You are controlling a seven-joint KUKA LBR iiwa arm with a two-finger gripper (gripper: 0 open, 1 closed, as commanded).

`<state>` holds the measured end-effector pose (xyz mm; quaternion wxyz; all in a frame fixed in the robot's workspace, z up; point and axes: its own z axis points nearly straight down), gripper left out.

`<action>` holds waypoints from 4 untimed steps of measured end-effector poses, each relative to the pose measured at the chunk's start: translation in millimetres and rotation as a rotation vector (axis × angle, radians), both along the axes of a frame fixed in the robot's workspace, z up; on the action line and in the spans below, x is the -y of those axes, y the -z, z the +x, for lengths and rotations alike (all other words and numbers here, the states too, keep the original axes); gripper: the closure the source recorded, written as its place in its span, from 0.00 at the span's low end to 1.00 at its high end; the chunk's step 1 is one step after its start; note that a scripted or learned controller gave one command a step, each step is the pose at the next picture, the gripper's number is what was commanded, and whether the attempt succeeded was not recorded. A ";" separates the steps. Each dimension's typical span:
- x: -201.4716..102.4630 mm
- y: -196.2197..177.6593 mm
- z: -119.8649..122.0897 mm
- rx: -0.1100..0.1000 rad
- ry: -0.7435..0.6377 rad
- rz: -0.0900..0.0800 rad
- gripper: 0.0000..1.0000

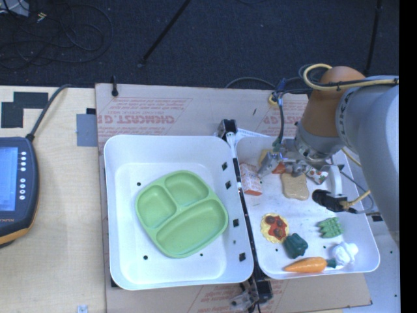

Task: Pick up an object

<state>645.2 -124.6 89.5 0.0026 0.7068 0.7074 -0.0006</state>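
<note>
My gripper (284, 165) hangs low over the far part of the right bin (365, 256), its fingers spread open. A small red piece (279, 169) shows between them, lying on the bin floor. Just in front of the gripper lies a tan slice of toast (295, 187). A yellowish piece (266, 156) sits at the gripper's left. Nearer the front are a small pizza (274, 227), a dark green block (295, 244), an orange carrot (306, 265), a light green toy (330, 227) and a white toy (343, 252).
The left bin (124, 155) holds a light green divided plate (182, 212). A white and red wrapper (251, 181) lies against the divider between the bins. A teach pendant (14, 184) rests on the bench at far left.
</note>
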 end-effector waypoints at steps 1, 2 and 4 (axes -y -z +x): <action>-8.7 0.0 0.1 0.000 0.000 0.000 0.00; -35.2 -0.9 -0.3 0.001 0.002 -0.011 0.00; -64.0 -101.6 -47.2 -0.005 -0.001 0.007 1.00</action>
